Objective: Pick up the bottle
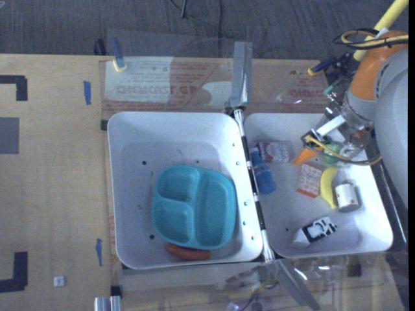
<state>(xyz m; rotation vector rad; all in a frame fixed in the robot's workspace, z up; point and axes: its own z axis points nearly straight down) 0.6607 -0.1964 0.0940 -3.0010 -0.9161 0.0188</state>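
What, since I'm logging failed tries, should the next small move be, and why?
Probably slide the gripper leftward across the right bin until it is above the blue bottle, and only then descend. The gripper is over the bin's upper right part, beside an orange item, while the bottle lies apart from it along the left wall.

The arm is light grey and round, with smooth shells. An orange band goes around it above the wrist. A yellow and black cable loops on the band's far side. The gripper is pale metal with dark parts.
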